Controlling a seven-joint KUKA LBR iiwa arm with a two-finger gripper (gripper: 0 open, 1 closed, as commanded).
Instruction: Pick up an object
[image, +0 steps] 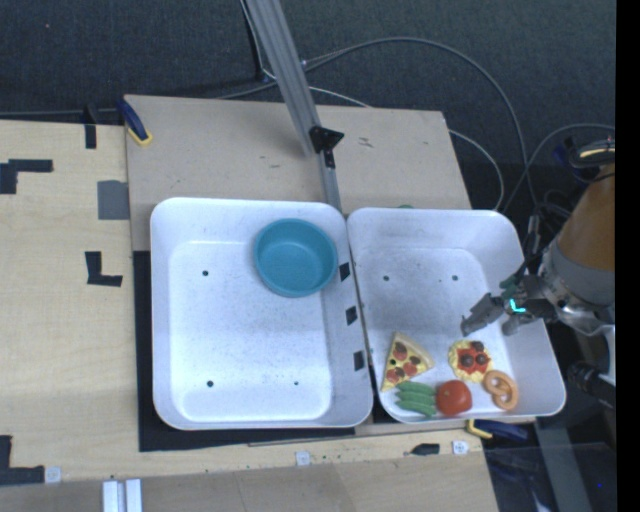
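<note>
Start with the cluster nearest you, in the front corner of the right bin: a pizza slice, a green pod, a red tomato, a pretzel and a small round tart. Any of them could be the object to pick up, and that is where your trouble lies. The tomato touches the pod, the pretzel sits just beside both the tomato and the tart, and the whole group is crowded against the front wall. I judge that a descent onto one piece could easily nudge a neighbour, pinch two at once, or jam a finger against the bin wall. The flat pieces look hard to get under, and the tomato looks likely to roll away if it is squeezed off centre.

Just behind that cluster, you see the gripper hanging over the right bin's floor, near the tart but apart from it, and tilted so its dark tip points inward and down towards the middle of the bin. Nothing sits between its fingers; whether they are spread or closed you cannot tell from this angle. The arm comes in over the bin's right rim, its orange band above the wrist.

Farther off, the left bin holds a blue bowl near its back right corner, well apart from the gripper and free of neighbours.
</note>
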